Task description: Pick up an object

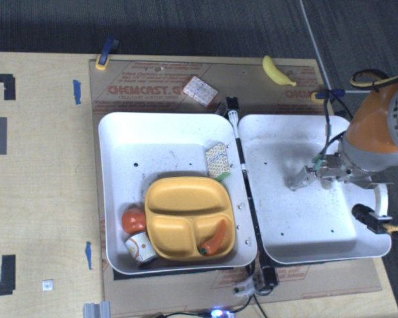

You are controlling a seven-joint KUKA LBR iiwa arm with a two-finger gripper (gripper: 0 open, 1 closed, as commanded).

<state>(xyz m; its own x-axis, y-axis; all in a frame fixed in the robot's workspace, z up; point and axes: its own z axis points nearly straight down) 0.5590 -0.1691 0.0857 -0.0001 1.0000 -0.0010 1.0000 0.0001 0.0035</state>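
My gripper hangs low over the right bin, near its middle right, with the bin floor bare under it. The left bin holds a yellow divided plate with an orange-red carrot-like piece in its lower right compartment. A red tomato and a small white and orange can lie left of the plate. A patterned packet leans at the plate's upper right, by the bin wall.
Behind the bins, on the brown cardboard, lie a yellow banana and a checked packet. A blue clamp grips the cardboard's far left corner. The arm's orange band is over the right bin's right rim.
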